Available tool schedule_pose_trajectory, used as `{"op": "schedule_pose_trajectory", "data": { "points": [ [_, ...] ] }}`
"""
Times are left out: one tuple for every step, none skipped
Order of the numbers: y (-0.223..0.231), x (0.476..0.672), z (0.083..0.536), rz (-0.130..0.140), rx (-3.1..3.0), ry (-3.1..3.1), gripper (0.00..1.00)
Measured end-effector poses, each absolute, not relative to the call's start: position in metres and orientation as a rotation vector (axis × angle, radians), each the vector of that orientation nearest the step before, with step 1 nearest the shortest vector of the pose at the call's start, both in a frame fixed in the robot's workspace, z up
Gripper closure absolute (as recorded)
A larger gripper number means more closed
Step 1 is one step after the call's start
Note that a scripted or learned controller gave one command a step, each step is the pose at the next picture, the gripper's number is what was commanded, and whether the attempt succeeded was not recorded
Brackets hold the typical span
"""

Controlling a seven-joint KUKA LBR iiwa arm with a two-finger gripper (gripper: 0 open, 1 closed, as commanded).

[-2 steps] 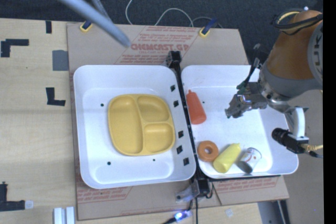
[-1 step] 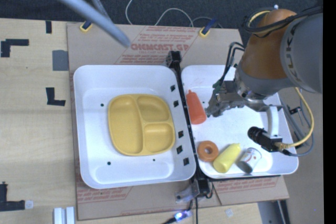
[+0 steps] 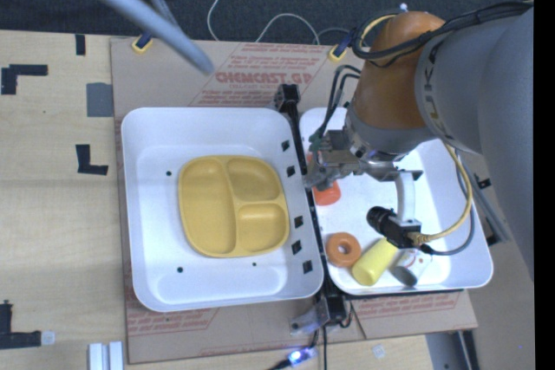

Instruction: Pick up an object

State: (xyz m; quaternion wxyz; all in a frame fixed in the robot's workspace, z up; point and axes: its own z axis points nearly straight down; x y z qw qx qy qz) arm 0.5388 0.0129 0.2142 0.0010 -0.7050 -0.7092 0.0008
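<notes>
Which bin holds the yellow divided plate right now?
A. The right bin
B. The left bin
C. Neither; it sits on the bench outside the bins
B: the plate lies flat inside the left bin, while the right bin holds an orange ring and a yellow cylinder.

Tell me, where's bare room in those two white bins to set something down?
Left bin: a bare white margin all around the yellow divided plate, widest along its near edge. Right bin: crowded by arm, orange ring and yellow cylinder.
</notes>
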Motion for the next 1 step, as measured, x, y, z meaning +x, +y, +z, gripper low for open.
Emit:
{"op": "schedule_pose_trajectory", "data": {
  "points": [
    [0.0674, 0.5526, 0.2186, 0.002, -2.217, -2.225, 1.0]
  ]
}}
